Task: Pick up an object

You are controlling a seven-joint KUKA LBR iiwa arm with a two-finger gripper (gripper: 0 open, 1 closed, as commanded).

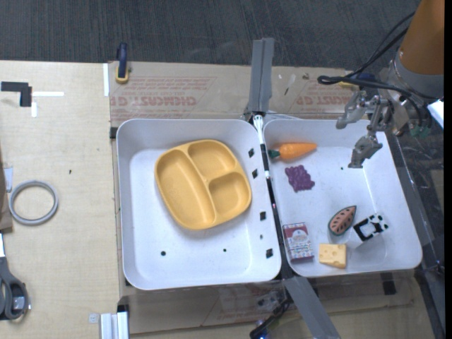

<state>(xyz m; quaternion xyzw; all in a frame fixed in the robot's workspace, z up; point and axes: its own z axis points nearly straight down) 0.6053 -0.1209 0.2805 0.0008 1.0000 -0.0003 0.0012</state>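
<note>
My gripper [355, 135] hangs over the far right part of the right bin [395, 189], open, with nothing between its fingers. In that bin lie an orange carrot [296, 150] near the far left corner and a purple grape bunch [301, 178] just below it. Nearer the front are a red packet [297, 241], a yellow cheese wedge [332, 255], a brown-and-red slice [342, 219] and a small black-and-white piece [370, 227]. The carrot is the closest item, a short way left of the gripper.
The left bin [141, 246] holds a yellow divided plate [203, 183]. On the wooden bench at the left lie a grey tape ring [32, 202] and scissors [10, 299]. A grey bar [261, 76] rises between the bins at the back.
</note>
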